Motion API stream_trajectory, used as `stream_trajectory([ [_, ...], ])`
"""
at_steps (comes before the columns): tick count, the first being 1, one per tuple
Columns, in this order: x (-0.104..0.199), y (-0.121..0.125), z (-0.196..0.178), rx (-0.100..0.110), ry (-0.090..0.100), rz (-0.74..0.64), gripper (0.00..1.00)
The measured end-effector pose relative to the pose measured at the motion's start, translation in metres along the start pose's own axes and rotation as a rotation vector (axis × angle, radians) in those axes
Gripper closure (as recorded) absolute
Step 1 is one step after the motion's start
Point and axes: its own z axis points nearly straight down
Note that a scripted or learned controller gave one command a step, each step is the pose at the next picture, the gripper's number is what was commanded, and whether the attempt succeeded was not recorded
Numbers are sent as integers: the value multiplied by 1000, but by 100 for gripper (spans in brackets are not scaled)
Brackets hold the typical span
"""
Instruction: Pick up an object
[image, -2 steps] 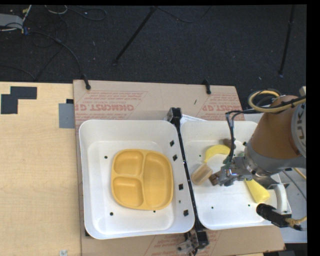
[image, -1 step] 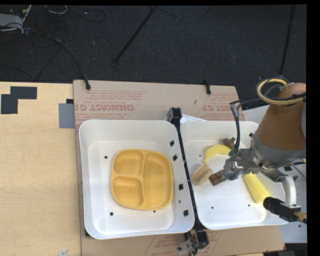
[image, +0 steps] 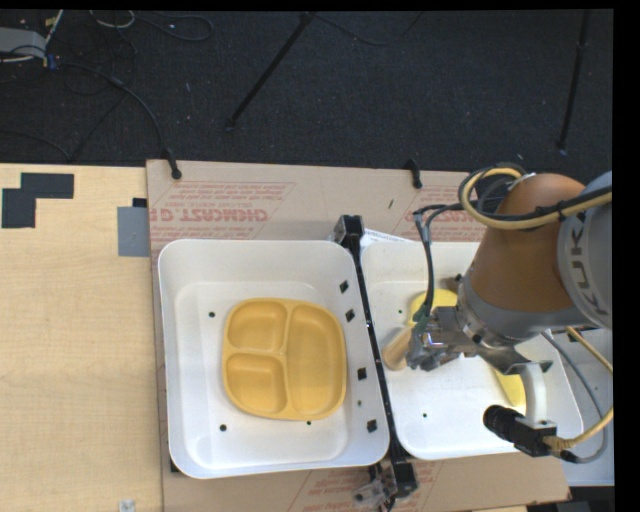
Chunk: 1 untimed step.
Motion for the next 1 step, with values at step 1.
stream_trajectory([
  [1,52,3,-9,-1,-1,-1,100],
])
